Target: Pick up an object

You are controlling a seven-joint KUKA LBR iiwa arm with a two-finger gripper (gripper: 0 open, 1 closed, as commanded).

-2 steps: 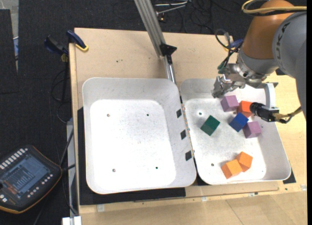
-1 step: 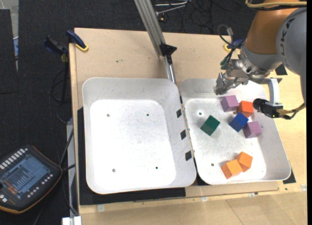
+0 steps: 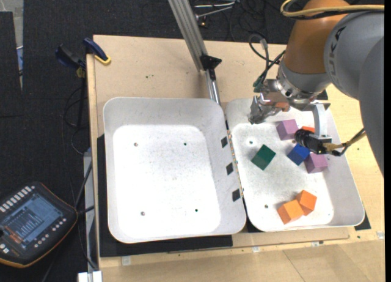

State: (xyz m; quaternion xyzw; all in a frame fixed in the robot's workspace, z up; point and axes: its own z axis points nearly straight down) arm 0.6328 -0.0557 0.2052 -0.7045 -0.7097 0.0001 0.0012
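**A:** Biggest thing first: the tan surface fills the middle of the frame, with the two white bins side by side on it. The left bin is the larger-looking one, center-left. The right bin sits touching it at center-right and carries all the blocks.

**B:** And the arm?

**A:** The grey arm comes in from the upper right, with its orange band above the wrist. The claw hangs over the upper left corner of the right bin, near the seam between the bins. It's a dark blur from this angle, so I can't tell if it's apart or together. Nothing shows between its tips.

**B:** Where are the blocks?

**A:** All in the right bin. A green block lies near the bin's middle-left, below the claw and apart from it. A purple block is just right of the claw. A blue block lies below that, touching a second purple block on its right. Two orange blocks sit together at the lower right of the bin.

**B:** Anything else?

**A:** A handheld control pad at lower left, off the surface, and a metal pole slanting down from the top.
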